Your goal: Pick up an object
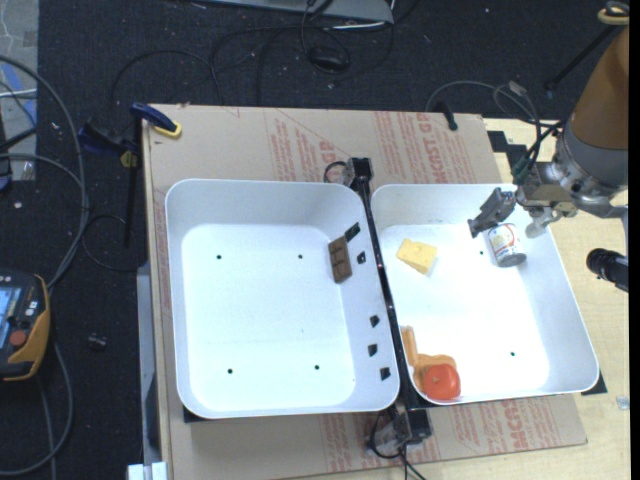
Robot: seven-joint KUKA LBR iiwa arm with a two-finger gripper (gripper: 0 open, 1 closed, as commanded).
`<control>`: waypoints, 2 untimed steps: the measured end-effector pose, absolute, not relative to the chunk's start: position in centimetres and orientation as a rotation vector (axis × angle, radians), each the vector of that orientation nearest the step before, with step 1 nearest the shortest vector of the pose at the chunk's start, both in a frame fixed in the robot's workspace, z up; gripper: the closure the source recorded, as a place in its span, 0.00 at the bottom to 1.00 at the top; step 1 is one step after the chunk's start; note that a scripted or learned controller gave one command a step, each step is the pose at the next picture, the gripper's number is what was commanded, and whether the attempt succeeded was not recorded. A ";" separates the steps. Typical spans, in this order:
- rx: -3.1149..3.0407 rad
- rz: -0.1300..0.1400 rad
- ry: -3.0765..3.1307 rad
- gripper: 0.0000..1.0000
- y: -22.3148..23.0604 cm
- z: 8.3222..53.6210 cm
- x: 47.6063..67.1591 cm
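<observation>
Can (507, 245): small white cylinder with a red label mark, in the right bin (560, 298), upper right part, near the far wall; lying tilted, long axis running from upper left to lower right, grey end toward the lower right.
Can, hidden part: upper end tucked under the gripper, so its top cannot be made out.
Gripper (507, 220): directly over the can's upper end, touching or just above it; one dark finger (491, 213) juts left and down, a paler one sits at the right.
Fingers: spread apart, straddling the top of the can; whether pressed on it cannot be told, so no firm hold seen.
Arm (598, 108): enters from the right, orange band up high, grey wrist below, angled down and left toward the can; upper part cut off by the frame edge.
Yellow block (418, 256): wedge-like, same bin, left of the can, well apart from it.
Red round object (439, 379): near corner of the right bin, beside an orange piece (424, 353) against the left wall; shapes hard to tell.
Brown bar (340, 261): left bin (200, 208), against its right wall, long axis roughly upright in the view.
Bench board (260, 143): brown, red lettering, under both bins.
Cables (250, 48): on the dark floor beyond.
</observation>
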State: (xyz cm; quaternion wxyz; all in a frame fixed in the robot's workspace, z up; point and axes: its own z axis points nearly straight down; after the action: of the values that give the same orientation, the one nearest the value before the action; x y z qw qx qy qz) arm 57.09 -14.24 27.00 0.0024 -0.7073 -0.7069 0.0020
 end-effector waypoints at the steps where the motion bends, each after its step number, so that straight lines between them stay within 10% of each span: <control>1: -2.221 0.000 -2.221 0.00 -14.2 27.3 57.2; 2: -2.218 0.005 -2.218 0.00 -14.2 21.0 57.2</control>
State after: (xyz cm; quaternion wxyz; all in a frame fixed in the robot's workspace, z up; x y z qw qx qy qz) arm 57.20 -14.20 20.99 0.0024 -0.7070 -0.7072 0.0017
